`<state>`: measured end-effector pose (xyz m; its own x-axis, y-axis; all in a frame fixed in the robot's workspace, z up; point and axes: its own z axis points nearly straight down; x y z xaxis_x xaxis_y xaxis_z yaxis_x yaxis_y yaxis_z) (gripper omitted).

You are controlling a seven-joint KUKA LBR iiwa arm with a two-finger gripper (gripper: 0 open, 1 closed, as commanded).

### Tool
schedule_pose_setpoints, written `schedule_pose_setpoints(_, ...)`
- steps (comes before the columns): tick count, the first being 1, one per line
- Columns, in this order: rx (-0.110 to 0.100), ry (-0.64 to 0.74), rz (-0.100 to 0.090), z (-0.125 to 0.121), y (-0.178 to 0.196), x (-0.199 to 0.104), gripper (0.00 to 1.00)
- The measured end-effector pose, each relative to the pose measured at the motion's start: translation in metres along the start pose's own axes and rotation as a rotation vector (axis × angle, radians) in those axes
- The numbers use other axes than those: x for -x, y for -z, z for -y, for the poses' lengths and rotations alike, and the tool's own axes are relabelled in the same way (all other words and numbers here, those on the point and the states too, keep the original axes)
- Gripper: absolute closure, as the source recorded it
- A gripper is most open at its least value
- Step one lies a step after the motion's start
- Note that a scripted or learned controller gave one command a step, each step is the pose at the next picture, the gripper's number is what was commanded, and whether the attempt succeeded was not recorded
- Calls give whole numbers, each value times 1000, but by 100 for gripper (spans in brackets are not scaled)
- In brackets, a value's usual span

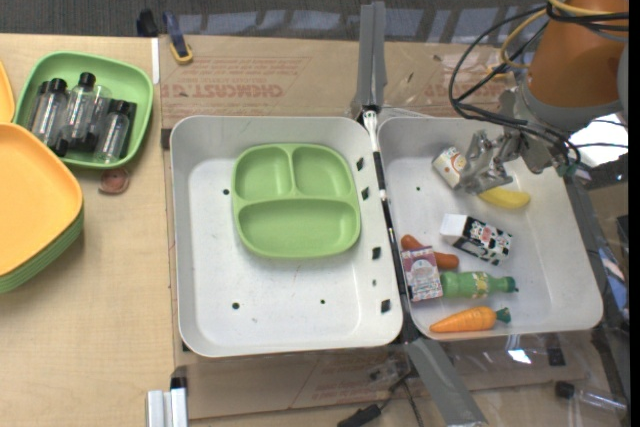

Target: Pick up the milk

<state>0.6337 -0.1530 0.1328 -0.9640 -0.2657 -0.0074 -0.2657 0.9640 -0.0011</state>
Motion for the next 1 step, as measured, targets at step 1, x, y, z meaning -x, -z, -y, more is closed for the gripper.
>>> schedule_pose_setpoints(1,2,42,-4,-4,50,-63,100)
